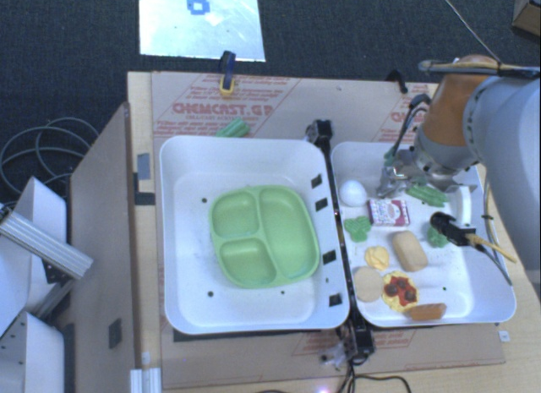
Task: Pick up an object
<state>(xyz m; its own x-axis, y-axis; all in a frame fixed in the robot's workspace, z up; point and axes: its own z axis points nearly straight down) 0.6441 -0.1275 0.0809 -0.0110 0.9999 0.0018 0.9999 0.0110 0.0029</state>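
My gripper hangs low over the far part of the right bin, coming down from the grey arm with the orange band. Right beside it lie a white egg to its left and a green pea pod to its right. A red and white box sits just in front of it. Nearer the front are a green broccoli piece, a yellow piece, a bread roll, a round tan biscuit, a pizza slice and a sausage.
The left bin holds a green divided plate. A black divider with clips runs between the bins. A green scrap and a yellow-blue clamp lie on the cardboard behind the left bin.
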